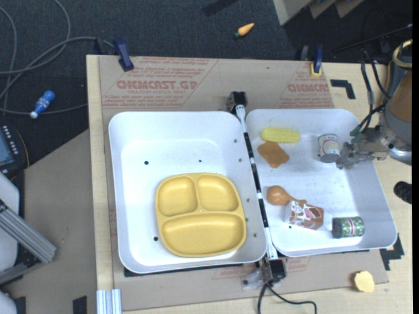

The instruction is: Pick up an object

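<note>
The right bin holds several small items: a yellow corn cob, a brown flat piece, an orange-brown lump, a brown and white packet, a dark green can lying on its side, and a small silver can. My gripper is low over the right side of this bin, just right of the silver can and close against it. I cannot make out whether anything sits in its grip.
The left bin carries a yellow divided plate. A yellow scrap lies on the bench by the right bin's near corner. Blue clamps stand at the board's far edge. The arm comes in from the right.
</note>
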Controlling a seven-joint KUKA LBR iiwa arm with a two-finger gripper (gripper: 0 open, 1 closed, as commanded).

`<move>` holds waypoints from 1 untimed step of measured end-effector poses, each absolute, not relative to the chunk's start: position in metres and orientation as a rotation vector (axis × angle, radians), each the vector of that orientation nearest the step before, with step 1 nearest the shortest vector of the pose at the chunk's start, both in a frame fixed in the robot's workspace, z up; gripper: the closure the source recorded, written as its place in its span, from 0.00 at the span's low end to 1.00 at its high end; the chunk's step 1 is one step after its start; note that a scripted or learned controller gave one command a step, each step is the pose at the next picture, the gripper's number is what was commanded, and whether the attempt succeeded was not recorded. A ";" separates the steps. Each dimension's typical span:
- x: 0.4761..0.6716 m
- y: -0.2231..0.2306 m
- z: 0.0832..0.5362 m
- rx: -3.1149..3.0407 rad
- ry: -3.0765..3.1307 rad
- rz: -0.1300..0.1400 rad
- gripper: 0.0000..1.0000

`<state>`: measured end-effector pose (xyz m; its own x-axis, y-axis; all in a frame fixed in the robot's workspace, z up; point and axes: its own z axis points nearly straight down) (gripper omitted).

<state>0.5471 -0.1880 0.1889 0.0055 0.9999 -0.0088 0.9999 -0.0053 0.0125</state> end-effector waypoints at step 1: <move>0.545 -0.183 0.182 2.221 2.220 0.000 0.00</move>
<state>0.5454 -0.1826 0.1822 0.0006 1.0000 -0.0005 1.0000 -0.0006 0.0010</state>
